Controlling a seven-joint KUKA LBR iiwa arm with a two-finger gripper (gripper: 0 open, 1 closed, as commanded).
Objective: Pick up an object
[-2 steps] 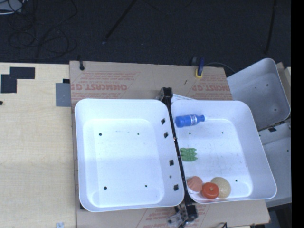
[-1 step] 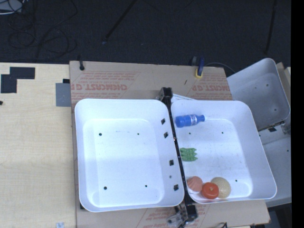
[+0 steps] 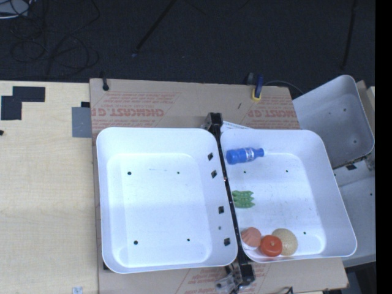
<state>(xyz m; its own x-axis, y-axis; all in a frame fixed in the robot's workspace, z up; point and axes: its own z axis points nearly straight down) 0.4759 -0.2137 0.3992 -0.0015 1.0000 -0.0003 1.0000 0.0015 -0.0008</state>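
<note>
In the right bin (image 3: 318, 182), a blue bottle (image 3: 244, 155) lies on its side near the far left corner. A small green object (image 3: 243, 199) rests by the left wall at mid-depth. Near the front left corner sit a pinkish round piece (image 3: 251, 236), a red round object (image 3: 271, 245) and a tan round object (image 3: 286, 241), close together.
The left bin (image 3: 110, 182) sits beside the right one, separated by a black divider strip (image 3: 223, 188). Both rest on a cardboard sheet (image 3: 153, 106) over a wooden bench. A grey-white panel (image 3: 334, 118) stands at the far right.
</note>
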